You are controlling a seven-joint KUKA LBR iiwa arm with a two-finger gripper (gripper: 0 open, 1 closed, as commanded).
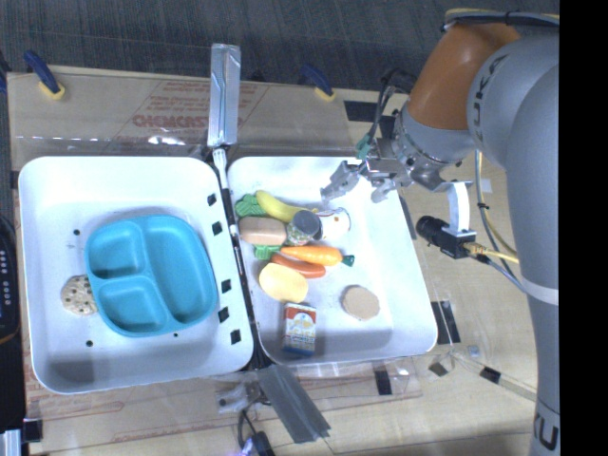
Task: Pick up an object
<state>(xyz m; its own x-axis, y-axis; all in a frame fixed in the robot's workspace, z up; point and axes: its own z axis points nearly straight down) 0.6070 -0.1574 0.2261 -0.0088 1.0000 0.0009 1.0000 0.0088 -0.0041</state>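
Yellow plastic banana (273,204) lay below-left of my two-finger gripper (359,183); fingers spread, grasping nothing, hovering over right white bin (404,293) likely for descent.

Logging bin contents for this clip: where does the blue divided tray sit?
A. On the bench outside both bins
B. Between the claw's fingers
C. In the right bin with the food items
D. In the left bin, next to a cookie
D: the blue divided tray lies in the left bin, with the cookie at its left edge.
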